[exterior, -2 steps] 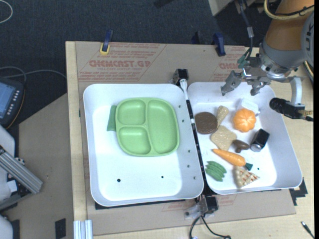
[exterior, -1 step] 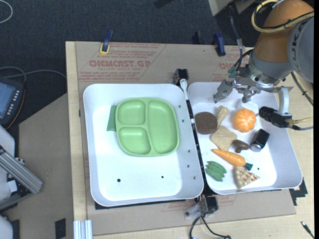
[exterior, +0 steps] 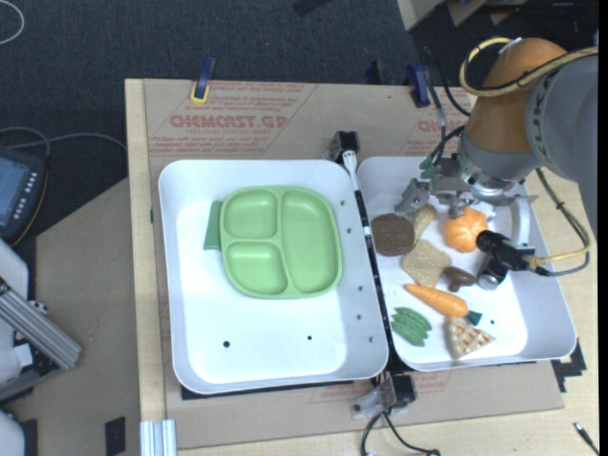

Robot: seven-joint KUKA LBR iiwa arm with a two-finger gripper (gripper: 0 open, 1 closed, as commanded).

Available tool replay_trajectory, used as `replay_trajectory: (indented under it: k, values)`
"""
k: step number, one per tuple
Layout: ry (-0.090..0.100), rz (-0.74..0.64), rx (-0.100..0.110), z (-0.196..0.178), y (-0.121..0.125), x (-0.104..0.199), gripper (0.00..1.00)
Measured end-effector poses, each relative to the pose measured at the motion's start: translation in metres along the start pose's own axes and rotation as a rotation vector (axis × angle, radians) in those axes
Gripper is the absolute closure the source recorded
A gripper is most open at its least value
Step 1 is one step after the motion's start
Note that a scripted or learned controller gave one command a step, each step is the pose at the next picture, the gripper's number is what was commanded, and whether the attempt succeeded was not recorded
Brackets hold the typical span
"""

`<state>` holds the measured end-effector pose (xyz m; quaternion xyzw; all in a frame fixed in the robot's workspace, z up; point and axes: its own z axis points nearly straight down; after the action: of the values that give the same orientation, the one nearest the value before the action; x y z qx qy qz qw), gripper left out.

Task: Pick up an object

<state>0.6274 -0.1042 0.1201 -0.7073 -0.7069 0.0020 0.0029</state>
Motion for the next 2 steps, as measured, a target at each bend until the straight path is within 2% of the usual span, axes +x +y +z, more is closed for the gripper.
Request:
replay_trajectory:
  k: [1, 2]
  values:
    - [0.0, 0.0, -0.008, 0.034, 0.002, 0.001, 0.0]
    - [-0.001, 0.0, -0.017, 0.02, 0.004, 0.001, 1.0]
